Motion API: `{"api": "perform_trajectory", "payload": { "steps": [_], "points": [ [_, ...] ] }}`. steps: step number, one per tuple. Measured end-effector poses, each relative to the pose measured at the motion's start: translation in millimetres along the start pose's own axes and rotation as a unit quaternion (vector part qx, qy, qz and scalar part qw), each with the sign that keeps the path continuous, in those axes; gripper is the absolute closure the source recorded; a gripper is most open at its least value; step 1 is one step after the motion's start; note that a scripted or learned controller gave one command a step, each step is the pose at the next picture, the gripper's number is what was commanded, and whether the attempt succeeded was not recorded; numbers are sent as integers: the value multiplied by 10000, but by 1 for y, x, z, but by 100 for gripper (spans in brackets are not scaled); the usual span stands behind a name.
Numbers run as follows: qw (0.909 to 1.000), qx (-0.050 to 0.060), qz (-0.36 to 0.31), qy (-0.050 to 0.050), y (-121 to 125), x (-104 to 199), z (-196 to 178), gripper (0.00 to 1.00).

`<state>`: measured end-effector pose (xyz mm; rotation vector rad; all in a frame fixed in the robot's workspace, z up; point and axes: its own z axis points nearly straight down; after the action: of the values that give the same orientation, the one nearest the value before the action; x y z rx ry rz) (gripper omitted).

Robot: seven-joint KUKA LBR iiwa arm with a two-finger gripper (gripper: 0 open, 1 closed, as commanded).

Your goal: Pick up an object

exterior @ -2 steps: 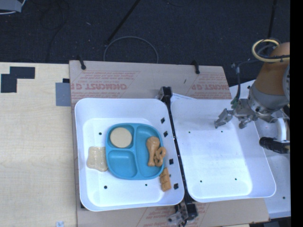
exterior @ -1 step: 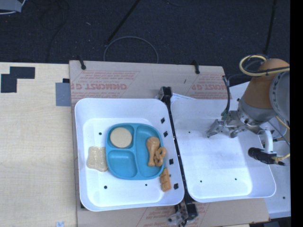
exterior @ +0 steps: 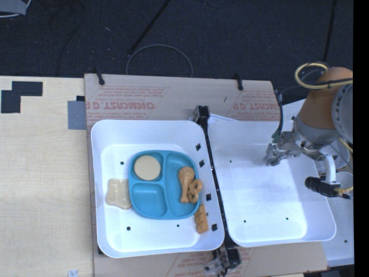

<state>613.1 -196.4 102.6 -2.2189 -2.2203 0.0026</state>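
Pincer (exterior: 275, 154) over right bin (exterior: 259, 212); grip unclear

Even, bright overhead light washes the two white bins (exterior: 253, 235) close to overexposure, with only soft, faint shadows along their inner walls. The far floor (exterior: 173, 22) beyond the bench (exterior: 40, 183) stays dark and grainy. Detail is slightly soft overall.

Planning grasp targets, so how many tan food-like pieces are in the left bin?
4: a round disc in the blue tray's upper-left compartment, a knobby piece in its right compartment, a pale slab beside the tray's left edge, a small chunk at its lower right.
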Motion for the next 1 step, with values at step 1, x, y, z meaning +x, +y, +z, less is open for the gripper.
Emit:
{"api": "perform_trajectory", "payload": {
  "steps": [1],
  "points": [
    [10000,-25,17,-7,-8,-1,-46,100]
  ]
}}
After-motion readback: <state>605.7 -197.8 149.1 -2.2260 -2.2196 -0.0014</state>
